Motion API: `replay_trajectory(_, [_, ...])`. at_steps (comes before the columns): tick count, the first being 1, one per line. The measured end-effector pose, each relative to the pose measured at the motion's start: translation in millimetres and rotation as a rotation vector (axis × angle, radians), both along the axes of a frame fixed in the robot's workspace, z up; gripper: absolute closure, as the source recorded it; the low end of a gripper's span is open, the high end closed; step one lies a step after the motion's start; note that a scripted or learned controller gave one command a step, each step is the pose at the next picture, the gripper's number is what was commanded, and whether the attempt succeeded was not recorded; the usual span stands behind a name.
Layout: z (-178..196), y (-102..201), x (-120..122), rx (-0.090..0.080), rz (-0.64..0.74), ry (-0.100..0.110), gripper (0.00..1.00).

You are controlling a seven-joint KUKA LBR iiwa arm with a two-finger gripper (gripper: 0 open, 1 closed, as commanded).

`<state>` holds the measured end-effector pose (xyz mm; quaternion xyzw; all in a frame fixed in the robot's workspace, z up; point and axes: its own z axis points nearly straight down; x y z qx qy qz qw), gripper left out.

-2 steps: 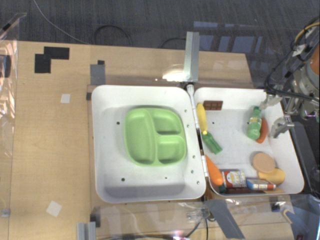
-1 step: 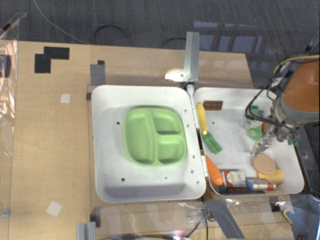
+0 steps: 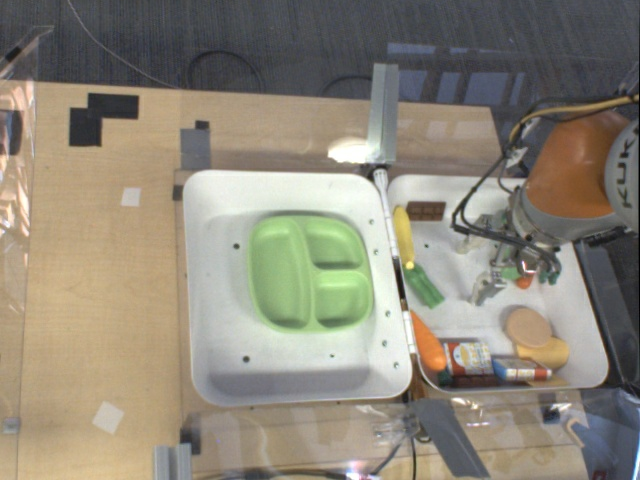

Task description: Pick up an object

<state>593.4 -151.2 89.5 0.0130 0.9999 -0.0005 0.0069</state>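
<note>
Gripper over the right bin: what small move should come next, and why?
Probably a short move toward the near right corner, then a drop onto the tan round piece. The gripper hangs above bare white floor of the right bin, with nothing under it. That piece lies apart from the wall, while the corn, green stick and carrot crowd the divider.

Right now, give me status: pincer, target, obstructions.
Pincer low over right bin, nothing seen between its fingers. Nearest items: green piece, tan round piece. Green tray sits in left bin.
</note>
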Motion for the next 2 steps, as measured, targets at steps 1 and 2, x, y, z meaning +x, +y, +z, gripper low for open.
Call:
replay_trajectory(1, [1, 13, -24, -0.001, -0.039, -0.002, 0.0])
replay_trajectory(2, [60, -33, -11, -0.003, 0.046, -0.001, 0.0])
